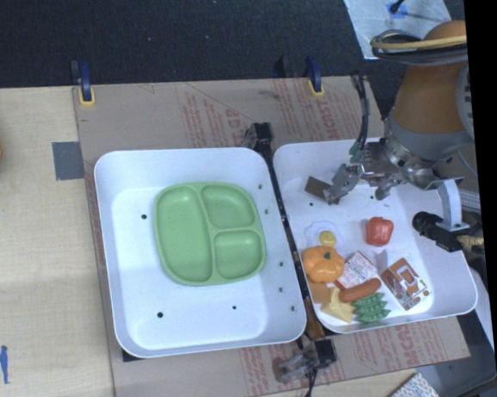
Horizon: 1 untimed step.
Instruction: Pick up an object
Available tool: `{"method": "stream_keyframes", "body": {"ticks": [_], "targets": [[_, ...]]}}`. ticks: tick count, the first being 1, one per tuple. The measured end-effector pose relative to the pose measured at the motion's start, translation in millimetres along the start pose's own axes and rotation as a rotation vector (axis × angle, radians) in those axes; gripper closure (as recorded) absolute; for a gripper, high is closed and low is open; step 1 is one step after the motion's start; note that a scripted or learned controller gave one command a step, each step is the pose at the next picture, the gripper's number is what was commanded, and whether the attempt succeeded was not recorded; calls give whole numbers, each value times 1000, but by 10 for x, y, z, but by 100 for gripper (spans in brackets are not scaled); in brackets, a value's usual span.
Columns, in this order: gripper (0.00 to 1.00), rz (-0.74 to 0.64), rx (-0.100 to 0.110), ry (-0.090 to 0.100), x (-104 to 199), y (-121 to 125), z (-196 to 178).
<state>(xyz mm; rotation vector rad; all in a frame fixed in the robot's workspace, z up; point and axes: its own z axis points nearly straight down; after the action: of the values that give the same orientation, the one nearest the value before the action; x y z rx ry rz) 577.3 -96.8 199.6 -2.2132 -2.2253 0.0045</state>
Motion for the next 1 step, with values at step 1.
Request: {"method": "stream_keyframes", "body": {"ticks": [1], "targets": [[0,4,4,-2,-549,-207,387]]}}
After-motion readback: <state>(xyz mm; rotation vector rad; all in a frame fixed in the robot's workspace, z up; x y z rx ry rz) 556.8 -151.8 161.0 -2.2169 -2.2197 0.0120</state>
